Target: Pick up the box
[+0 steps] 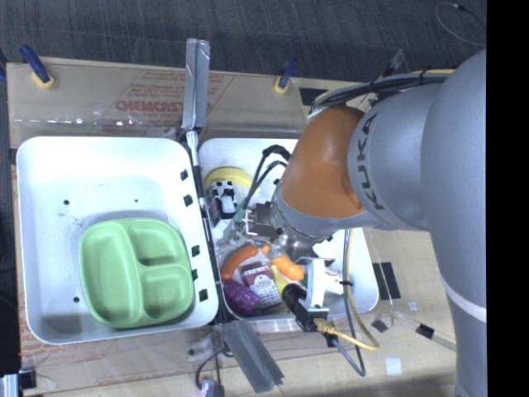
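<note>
Two bins are seen: a green tray (136, 271) fills the left bin (50, 164). At lower centre, in the right bin (364, 292), the box (263, 283) is wedged among clutter, so a neighbour may be grabbed instead. The gripper (273, 242) is masked by the arm (372, 164); its state cannot be told.
</note>
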`<action>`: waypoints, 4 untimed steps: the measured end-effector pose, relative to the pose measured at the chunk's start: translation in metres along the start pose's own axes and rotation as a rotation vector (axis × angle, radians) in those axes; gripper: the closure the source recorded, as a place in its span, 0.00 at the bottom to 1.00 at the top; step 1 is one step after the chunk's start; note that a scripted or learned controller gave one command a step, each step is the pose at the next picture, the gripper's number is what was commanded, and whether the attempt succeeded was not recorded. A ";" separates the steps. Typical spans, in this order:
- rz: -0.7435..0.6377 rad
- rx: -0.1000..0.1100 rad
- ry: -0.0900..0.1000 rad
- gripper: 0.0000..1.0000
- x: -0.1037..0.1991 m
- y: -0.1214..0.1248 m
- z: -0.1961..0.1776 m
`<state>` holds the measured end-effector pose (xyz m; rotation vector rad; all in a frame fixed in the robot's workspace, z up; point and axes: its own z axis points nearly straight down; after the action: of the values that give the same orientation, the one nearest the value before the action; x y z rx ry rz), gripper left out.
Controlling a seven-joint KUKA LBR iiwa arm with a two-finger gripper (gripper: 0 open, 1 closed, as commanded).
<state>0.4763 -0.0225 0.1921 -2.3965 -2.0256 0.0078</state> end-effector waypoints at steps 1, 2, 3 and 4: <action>0.101 -0.014 0.004 0.00 -0.066 0.015 0.097; 0.100 -0.014 0.004 0.00 -0.066 0.015 0.097; 0.269 -0.004 0.003 0.00 -0.069 0.132 0.034; 0.462 -0.004 0.003 0.00 -0.149 0.163 -0.150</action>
<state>0.6135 -0.1967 0.3412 -2.7984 -1.4242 0.0015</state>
